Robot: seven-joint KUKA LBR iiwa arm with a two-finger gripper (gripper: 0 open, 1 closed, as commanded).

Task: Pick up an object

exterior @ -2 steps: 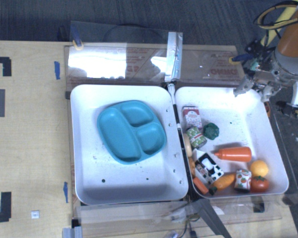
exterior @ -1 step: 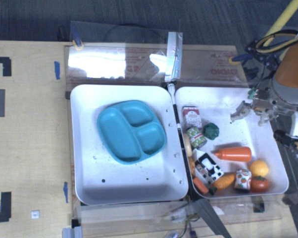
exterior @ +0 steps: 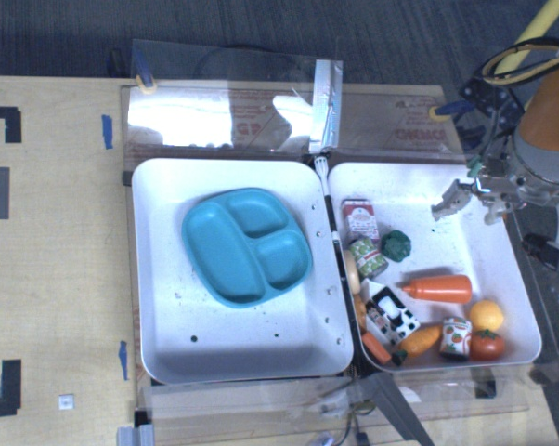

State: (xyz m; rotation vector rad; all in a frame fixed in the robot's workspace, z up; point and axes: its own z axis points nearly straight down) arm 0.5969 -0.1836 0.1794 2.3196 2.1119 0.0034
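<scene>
My gripper [exterior: 472, 207] hangs over the upper right part of the right bin [exterior: 428, 179], its fingers open with nothing between them. Left of it and lower in the bin lie a red and white carton [exterior: 359, 219], a dark green lump [exterior: 396, 244] and a green packet [exterior: 368, 259]. An orange bottle-shaped toy [exterior: 437, 289] lies across the bin's middle. Along the front edge sit a black and white item [exterior: 391, 312], an orange piece [exterior: 419, 342], a small can [exterior: 455, 337], a yellow fruit [exterior: 486, 316] and a red tomato [exterior: 487, 346].
The left bin [exterior: 159, 277] holds a blue divided plate [exterior: 247, 245]. A clear plastic wall [exterior: 224, 110] stands behind both bins. Cables [exterior: 502, 63] hang at the upper right near the arm.
</scene>
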